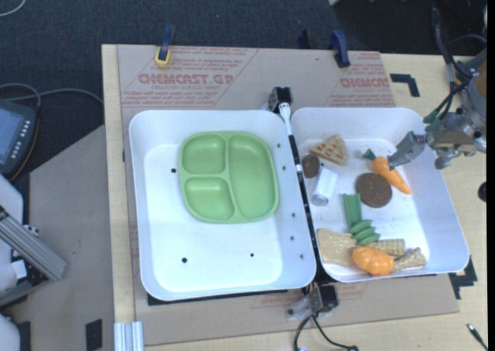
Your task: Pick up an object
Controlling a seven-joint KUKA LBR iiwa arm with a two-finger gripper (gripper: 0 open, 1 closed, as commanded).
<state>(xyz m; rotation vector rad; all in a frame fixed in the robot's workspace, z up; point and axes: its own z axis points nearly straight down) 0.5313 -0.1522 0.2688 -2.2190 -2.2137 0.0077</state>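
Note:
The right bin [441, 210] holds toy food. An orange carrot [394, 175] lies near its far right, with a brown round patty [374, 189] just left of it. A pizza wedge [332, 150], a small brown cookie [311, 165] and a white cup [325, 185] lie toward the left side. Green pods [358, 219], crackers [336, 244] and an orange fruit [371, 260] fill the near part. My gripper [425, 158] hangs over the bin's far right, just right of and above the carrot. It is open, and nothing sits between its fingers.
The left bin [155, 249] bears a green divided plate [230, 175]. A black rail [298, 187] runs between the bins. Clamps [163, 52] hold the cardboard sheet at the far edge. A screen device [15, 137] sits off the bench at left.

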